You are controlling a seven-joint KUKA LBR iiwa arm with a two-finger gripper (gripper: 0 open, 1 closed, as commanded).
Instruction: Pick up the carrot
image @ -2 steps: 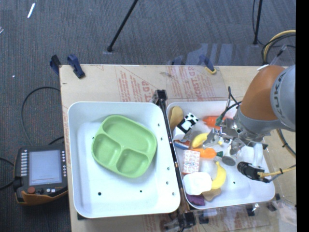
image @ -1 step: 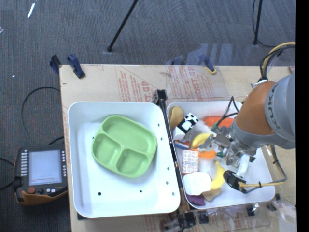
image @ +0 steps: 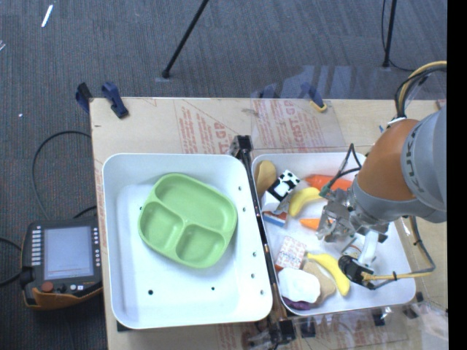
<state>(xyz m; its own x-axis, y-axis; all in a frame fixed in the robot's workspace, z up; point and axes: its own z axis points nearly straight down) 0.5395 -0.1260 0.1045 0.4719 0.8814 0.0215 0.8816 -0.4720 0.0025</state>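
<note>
Down in the right bin (image: pixel 406 286), gripper (image: pixel 334 227) beside carrot (image: pixel 309 224), grip state unclear

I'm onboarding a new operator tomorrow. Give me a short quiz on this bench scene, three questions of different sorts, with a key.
1. True or false: the green tray lies in the left bin.
2. Which bin is the end effector over? A) left B) right
3. Fill in: two yellow toy fruits in the right bin, one near the carrot and another lower down, are ____.

Key: 1 true; 2 B; 3 bananas.
</note>
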